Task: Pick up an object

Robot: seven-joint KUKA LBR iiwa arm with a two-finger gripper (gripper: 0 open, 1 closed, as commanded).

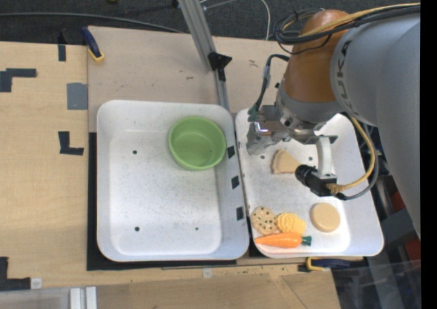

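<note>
Note the arm (341,76) reaching in from 3 o'clock, with its gripper (263,138) low over the right bin (362,232), near that bin's 11 o'clock corner. You cannot tell how the gripper is set or whether it has hold of anything.

Find a wedge of cheese (285,162) just beside the gripper at its 4 o'clock. Along the bin's 6 o'clock edge lie a cookie (263,219), a yellow waffle (291,222), a tan disc (325,217) and a carrot (281,240). The left bin (136,219) holds a green bowl (196,142) at 1 o'clock.
</note>
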